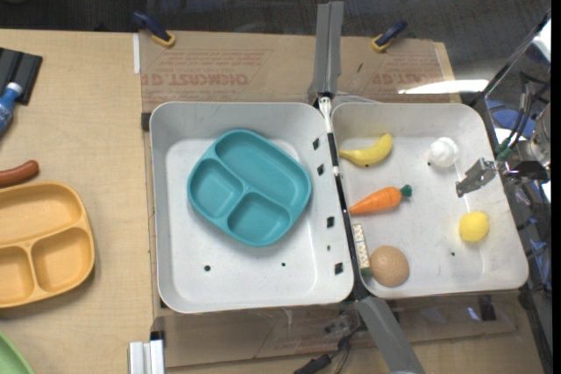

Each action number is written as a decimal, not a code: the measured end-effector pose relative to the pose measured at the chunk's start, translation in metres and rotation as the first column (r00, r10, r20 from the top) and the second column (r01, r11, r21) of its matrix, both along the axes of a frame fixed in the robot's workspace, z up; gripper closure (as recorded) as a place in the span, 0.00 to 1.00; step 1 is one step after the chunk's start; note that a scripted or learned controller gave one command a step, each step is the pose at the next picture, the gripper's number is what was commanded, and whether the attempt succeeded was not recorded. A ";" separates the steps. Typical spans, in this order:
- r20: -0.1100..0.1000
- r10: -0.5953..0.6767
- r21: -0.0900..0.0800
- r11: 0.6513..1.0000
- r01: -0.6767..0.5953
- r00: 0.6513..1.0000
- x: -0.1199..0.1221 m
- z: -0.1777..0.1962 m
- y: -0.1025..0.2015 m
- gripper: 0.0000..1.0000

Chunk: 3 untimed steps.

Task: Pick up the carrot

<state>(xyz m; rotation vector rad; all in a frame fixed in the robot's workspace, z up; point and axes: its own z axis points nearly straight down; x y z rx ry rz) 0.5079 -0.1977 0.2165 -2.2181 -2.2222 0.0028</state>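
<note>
Lying flat near the right bin's [504, 215] centre, at nine o'clock from the gripper [474, 178], jaw state impossible to tell, the carrot [378, 200]: probably light, rigid, slippery plastic, best pinched mid-body across its width
</note>
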 end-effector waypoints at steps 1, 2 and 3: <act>0.002 0.053 0.000 0.999 -0.053 0.999 0.013 -0.125 0.044 0.00; 0.001 -0.074 -0.001 0.997 0.074 0.997 0.064 -0.125 0.090 0.00; 0.004 -0.098 -0.002 0.995 0.098 0.995 0.134 -0.072 0.092 0.00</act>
